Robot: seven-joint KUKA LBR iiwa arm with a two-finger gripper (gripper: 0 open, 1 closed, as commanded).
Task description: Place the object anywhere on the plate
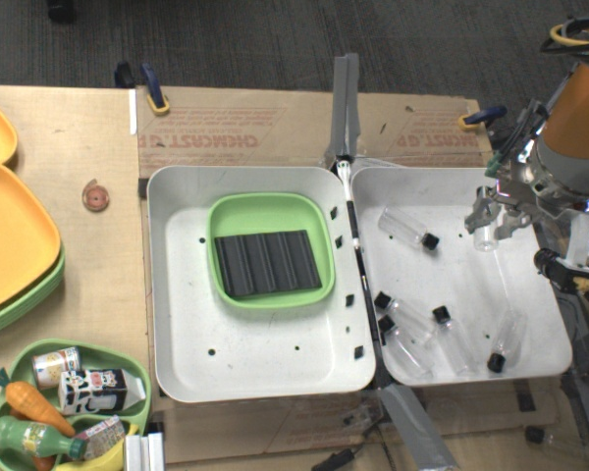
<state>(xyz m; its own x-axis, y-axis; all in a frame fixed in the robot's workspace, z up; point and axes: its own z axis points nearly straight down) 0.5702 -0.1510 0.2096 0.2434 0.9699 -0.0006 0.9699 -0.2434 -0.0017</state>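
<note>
Vials, clear with black caps, lie scattered in the right bin: one by its near right corner, two near its left wall, another toward the far left. In the left bin, the green plate carries a dark ribbed mat. Farther right, the gripper holds a vial between its fingers, above the right bin's far right area.

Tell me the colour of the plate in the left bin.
Light green plate, bearing a dark ridged slab; camera view.
</note>
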